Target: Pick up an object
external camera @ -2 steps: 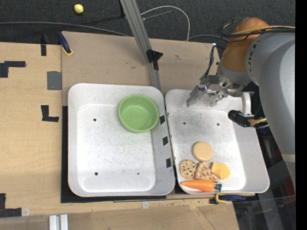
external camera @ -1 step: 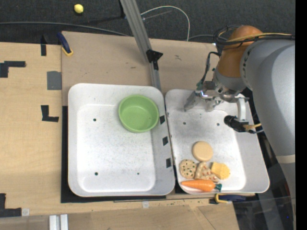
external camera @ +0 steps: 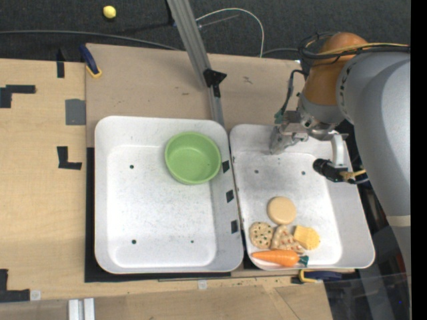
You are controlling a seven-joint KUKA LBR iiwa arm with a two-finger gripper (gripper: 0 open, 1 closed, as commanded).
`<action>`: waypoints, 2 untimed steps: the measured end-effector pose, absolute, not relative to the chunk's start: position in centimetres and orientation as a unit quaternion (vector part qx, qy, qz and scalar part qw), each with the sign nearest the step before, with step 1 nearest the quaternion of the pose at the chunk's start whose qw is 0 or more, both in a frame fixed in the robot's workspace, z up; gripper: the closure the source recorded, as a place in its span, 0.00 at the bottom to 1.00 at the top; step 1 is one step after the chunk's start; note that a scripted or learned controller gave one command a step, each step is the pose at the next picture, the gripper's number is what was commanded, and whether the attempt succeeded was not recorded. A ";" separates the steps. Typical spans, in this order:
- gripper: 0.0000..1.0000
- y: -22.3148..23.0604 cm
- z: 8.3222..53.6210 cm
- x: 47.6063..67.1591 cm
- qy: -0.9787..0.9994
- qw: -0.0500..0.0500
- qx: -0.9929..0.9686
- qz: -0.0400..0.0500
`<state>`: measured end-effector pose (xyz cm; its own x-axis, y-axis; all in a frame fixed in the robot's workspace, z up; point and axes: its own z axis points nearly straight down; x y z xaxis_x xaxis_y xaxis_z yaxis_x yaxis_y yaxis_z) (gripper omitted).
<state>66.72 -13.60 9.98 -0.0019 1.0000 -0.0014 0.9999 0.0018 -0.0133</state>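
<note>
My gripper (external camera: 277,145) hangs over the far edge of the right bin (external camera: 347,212), fingers pointing down at bare bin floor with nothing between them. Well in front of it, near the bin's front edge, lies a cluster of food items: a round tan biscuit (external camera: 281,210), a chocolate-chip cookie (external camera: 260,234), a pale cracker (external camera: 283,237), a yellow cheese piece (external camera: 307,237) and an orange carrot (external camera: 276,259). A green bowl (external camera: 193,157) sits in the far right part of the left bin (external camera: 120,199).
A metal pole (external camera: 193,45) slants up from the divide between the bins. The arm's grey body and orange band (external camera: 330,72) fill the right side. A yellow ball (external camera: 109,11) lies on the dark floor beyond the bench.
</note>
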 end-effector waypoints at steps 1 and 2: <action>1.00 -13.5 14.2 66.7 -0.707 -0.001 -0.707 -0.001; 1.00 -12.6 20.2 66.7 -0.708 -0.002 -0.706 -0.002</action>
<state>66.66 -12.60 20.21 -0.0019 1.0000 -0.0004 1.0000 0.0019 0.0048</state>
